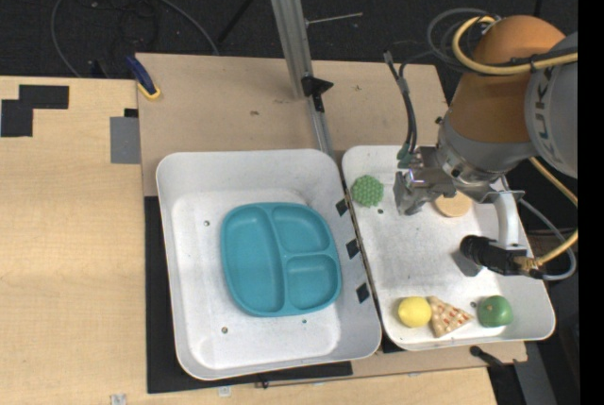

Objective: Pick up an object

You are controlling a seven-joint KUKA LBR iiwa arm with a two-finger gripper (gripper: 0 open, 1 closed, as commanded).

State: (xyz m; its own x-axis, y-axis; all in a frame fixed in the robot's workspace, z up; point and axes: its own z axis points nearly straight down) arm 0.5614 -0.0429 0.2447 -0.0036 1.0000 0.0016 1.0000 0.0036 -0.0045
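Observation:
My gripper (pixel 412 197) hangs over the upper part of the right bin (pixel 415 252), just right of a bumpy green ball (pixel 367 192) near the bin's upper left corner. A tan round piece (pixel 455 205) lies right beside the gripper on its right. Along the bin's near edge sit a yellow lemon (pixel 413 312), a pizza slice (pixel 449 317) and a green apple (pixel 494 310). Nothing shows between the fingers.
The left bin (pixel 189 205) holds a teal divided plate (pixel 280 257). A black cylinder part with a cable (pixel 491 254) juts over the right bin's right side. An upright metal rail (pixel 288 25) stands behind the bins.

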